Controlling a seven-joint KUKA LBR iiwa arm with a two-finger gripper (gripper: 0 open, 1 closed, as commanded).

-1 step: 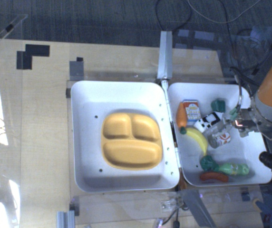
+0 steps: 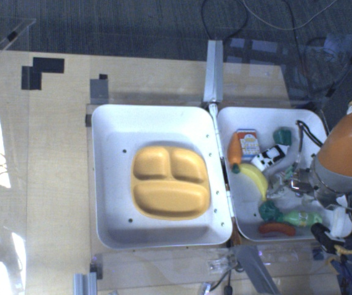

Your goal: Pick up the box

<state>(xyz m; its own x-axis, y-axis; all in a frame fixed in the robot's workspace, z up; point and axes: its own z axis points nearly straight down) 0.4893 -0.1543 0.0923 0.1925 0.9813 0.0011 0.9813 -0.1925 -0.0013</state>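
1. Clutter is the main risk here. The box, red and white, lies near the far left corner of the right bin, and it's touched or nearly touched by a carrot along its left side, so the wrong item could easily get pinched along with it.
2. The gripper is seen low in the right bin, nearer the middle, well short of the box. Whether the jaws are spread or pressed together can't be told, too much shiny metal and blur there. Nothing can be seen held in it.
3. A banana and a black-and-white toy sit between the gripper and the box, so a straight approach would probably get them shoved or knocked into the box.
4. The bin wall beside the box could be clipped if the descent is made too far left.
5. Other stuff around: a dark green object near the far wall, a green bottle-like thing and a red pepper at the near edge.
6. The left bin is taken up by a yellow divided tray, well apart from all this.
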